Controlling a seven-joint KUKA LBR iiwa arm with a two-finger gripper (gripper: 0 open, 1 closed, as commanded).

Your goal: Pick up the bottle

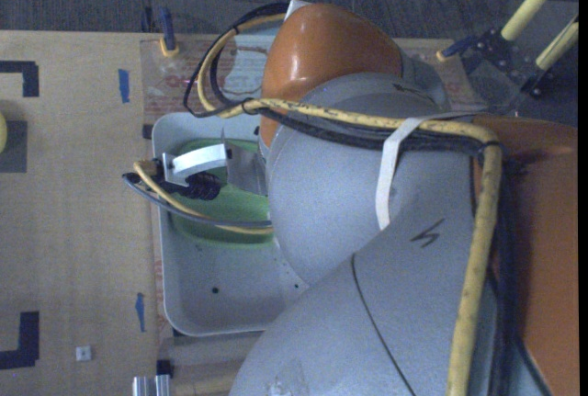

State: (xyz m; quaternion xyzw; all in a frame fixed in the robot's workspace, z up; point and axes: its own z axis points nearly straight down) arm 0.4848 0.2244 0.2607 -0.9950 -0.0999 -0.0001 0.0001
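1. Hovering low over the white bin (211, 298), with the gripper (241, 175) hidden behind the wrist, so cannot tell its state.
2. Taking the green shape beneath as the bottle (219, 221).
3. Risking a glancing shove and failed grasp if off-centre.

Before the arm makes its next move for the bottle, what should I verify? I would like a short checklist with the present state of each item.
1. Arm is above the white bin: ok, it reaches in over it.
2. Bottle is located: cannot tell, because the arm covers much of the bin.
3. Green thing in the bin is identified: cannot tell. It looks round and low, and part of it lies under the arm.
4. Something is already held: cannot tell.
5. Bin rests flat on the bench: ok.
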